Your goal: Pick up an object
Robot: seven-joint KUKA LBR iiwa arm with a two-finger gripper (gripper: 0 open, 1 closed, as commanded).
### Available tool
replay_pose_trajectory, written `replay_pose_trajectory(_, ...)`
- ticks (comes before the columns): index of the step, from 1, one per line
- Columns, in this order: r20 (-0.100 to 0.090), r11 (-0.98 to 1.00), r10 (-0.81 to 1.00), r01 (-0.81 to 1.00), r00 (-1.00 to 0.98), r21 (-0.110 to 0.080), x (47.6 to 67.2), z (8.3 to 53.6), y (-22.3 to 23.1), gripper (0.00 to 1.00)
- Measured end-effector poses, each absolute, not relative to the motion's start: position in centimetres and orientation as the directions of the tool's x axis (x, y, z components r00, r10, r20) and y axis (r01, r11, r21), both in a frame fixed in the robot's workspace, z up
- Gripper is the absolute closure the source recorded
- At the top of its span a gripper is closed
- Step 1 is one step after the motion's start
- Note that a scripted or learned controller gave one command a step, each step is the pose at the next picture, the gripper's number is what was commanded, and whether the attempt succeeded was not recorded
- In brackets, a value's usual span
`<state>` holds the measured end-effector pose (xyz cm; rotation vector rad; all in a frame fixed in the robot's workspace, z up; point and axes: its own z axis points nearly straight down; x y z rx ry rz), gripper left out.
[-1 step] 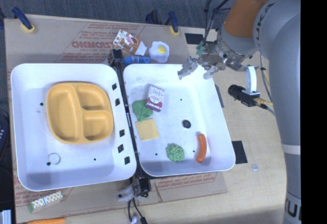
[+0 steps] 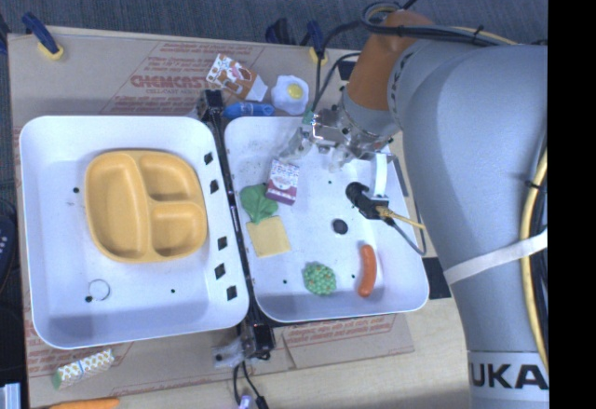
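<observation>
Gripper low over the far end of the right bin, at the end of the grey arm coming in from the right. Cannot tell whether it stands wide or narrow: the wrist blocks that part. Nothing seen gripped.

Right bin, contents:
- small carton, purple and white, tilted, just near-left of the gripper. Closest item to it; contact cannot be judged.
- green leaf, touching the carton's near-left side.
- yellow slice, flat, just near of the leaf.
- green ball, knobbly, near edge of the bin, middle.
- orange sausage, lying lengthwise, right of the ball, apart from it.
- small dark spot on the bin floor, between carton and sausage; too small to identify.

Left bin: yellow divided tray in the middle, one clear ring on the floor near-left of it.

Outside the bins, on the cardboard: snack packet, blue item and a white-and-yellow piece along the far edge; a wrapper at the near-left corner.
</observation>
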<state>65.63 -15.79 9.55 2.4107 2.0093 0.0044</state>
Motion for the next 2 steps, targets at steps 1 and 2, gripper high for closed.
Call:
replay_pose_trajectory(1, -0.001, 0.132, 0.991, 0.991, -0.132, 0.006, 62.3, 9.6, -10.3, 0.00)
replay_pose_trajectory(2, 0.001, 0.178, 0.984, 0.984, -0.178, -0.002, 65.7, 9.2, -9.6, 0.00)
